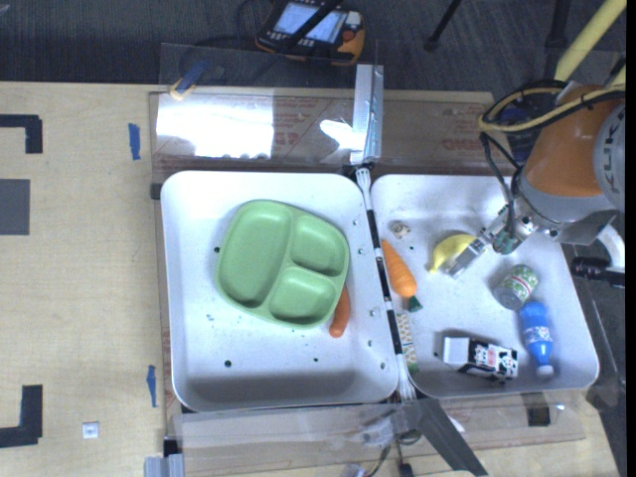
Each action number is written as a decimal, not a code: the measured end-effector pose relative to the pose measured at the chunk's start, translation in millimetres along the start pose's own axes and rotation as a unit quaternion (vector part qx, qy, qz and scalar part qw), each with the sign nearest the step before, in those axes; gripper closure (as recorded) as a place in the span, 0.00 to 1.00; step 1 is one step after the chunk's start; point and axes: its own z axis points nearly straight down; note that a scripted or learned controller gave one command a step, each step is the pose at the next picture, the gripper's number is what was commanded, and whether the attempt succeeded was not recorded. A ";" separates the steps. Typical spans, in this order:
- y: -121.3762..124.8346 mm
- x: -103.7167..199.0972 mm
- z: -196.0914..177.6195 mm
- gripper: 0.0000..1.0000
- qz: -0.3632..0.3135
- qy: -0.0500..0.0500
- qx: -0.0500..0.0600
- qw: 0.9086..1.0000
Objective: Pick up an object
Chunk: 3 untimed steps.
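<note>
Yellow banana-shaped toy (449, 249) sits in the upper-middle of the right bin (576, 366), and the gripper (465, 257) is right on it: fingers (473, 250) overlap its right end, look close together, touching or pinching the yellow piece, but can't tell from this angle whether it's a real grasp or just contact; the toy looks to be resting on the bin floor. Arm (571, 162) comes in from the right, orange band above the wrist. Just left of the toy: an orange carrot (399, 271) lying along the divider between the bins, with a small pale object (399, 231) above it. Right of and below the gripper: a small greenish can (518, 286), then a blue bottle (538, 336) near the right wall. Near the front edge: a white-and-black box (478, 355). Left bin (189, 266) holds a green divided plate (282, 262), with a second orange carrot (341, 313) touching its lower right edge.
</note>
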 end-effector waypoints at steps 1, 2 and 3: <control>-8.1 5.7 0.1 0.00 0.011 0.000 0.000 1.000; -6.7 3.7 -12.4 1.00 0.011 -0.003 -0.003 1.000; -50.8 56.9 -1.9 1.00 0.010 -0.002 -0.002 1.000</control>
